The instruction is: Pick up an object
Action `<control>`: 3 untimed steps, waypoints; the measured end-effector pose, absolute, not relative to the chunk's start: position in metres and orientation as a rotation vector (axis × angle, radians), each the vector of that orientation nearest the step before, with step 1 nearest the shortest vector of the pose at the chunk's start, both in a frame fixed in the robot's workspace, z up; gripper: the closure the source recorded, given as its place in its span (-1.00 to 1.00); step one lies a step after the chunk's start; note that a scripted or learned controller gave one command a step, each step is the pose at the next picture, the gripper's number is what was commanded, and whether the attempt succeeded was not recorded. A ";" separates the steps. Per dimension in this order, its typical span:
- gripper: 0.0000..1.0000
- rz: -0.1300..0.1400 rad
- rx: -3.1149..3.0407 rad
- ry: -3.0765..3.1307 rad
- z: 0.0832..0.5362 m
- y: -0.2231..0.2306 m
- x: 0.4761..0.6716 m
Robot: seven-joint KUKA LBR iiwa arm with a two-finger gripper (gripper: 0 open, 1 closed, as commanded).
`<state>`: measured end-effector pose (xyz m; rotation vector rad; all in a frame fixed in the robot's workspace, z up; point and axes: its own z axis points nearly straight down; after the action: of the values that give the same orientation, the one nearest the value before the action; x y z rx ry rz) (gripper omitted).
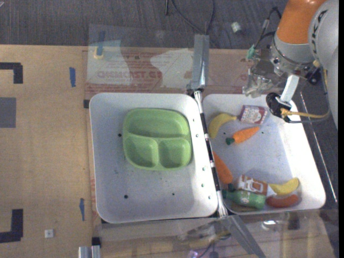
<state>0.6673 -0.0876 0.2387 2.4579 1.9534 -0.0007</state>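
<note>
My gripper (257, 86) hangs over the far rim of the right bin (312, 160), just behind a small pink and white box (252, 114). Nothing shows beneath it. In that bin a yellow banana-shaped piece (219, 124) lies at the far left, with an orange carrot (244, 135) beside it. A second orange carrot (222, 169) lies along the left wall. At the near edge sit a small carton (252, 185), a green bottle (246, 199), a yellow banana (285, 186) and a red piece (282, 201).
The left bin (107, 187) holds a green divided plate (157, 138). A metal bar (200, 63) runs back from the seam between the bins. A black and yellow cable (290, 110) hangs from the wrist over the right bin's far right corner.
</note>
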 end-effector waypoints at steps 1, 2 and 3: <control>1.00 -0.002 2.280 2.161 0.188 -0.100 0.667; -1.00 -0.002 2.279 2.162 0.188 -0.099 0.667; -1.00 0.001 2.409 2.013 0.206 -0.113 0.668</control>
<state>0.6678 -0.1134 0.2056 2.4086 2.0126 0.0012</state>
